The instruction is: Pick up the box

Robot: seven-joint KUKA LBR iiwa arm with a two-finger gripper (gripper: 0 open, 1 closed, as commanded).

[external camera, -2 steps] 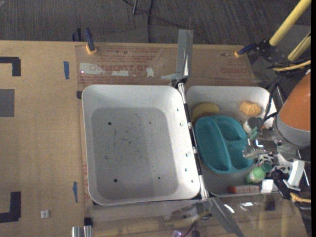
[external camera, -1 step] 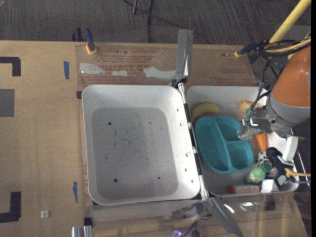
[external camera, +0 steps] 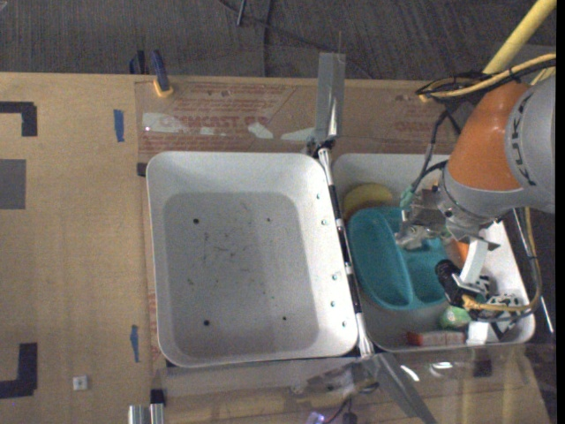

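A: Box position?
B: Teal box (external camera: 388, 263) in the right bin (external camera: 371, 168), along its left wall. A yellow object (external camera: 366, 197) touches its far end.
A: Gripper?
B: Gripper (external camera: 419, 230) sits over the box's far right rim, touching or just above it. Whether wide, narrow or holding cannot be told.

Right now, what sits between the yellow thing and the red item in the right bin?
In the camera view, the teal box lies between the yellow thing at the bin's far end and the red item near its front wall.
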